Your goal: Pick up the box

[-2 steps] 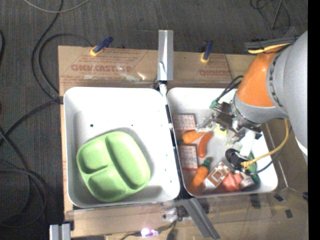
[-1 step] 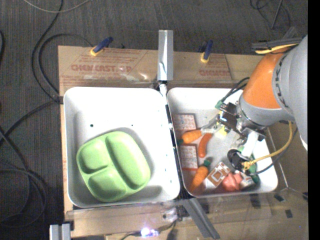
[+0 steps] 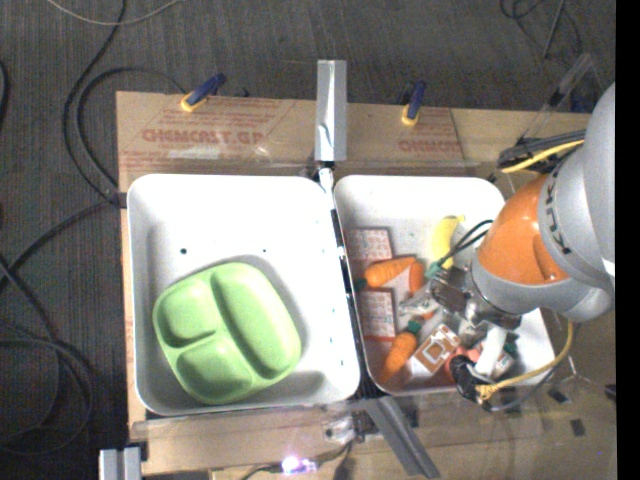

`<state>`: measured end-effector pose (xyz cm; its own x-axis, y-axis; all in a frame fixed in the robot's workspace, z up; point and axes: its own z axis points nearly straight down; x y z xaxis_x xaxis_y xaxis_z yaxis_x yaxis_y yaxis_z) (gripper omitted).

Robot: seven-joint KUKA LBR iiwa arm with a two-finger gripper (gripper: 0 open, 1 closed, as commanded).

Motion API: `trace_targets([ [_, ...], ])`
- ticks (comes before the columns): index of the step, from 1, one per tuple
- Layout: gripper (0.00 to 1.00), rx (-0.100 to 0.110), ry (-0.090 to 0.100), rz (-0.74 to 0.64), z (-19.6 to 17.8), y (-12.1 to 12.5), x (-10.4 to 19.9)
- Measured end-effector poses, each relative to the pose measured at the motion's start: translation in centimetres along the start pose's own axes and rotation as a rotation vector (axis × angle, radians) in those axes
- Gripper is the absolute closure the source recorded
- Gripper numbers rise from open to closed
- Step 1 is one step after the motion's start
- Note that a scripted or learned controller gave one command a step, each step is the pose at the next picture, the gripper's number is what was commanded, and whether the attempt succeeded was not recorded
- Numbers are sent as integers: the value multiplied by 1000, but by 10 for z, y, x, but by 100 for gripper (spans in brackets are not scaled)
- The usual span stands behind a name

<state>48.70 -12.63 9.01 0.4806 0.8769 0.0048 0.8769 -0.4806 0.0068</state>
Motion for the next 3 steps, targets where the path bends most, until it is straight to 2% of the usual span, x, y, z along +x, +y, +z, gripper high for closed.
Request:
trace_targets([
  [1, 0, -2, 0, -135, 1, 26, -47],
  [2, 100, -4, -5, -133, -9, 27, -48],
  [3, 100, -1, -4, -135, -17, 27, -47],
])
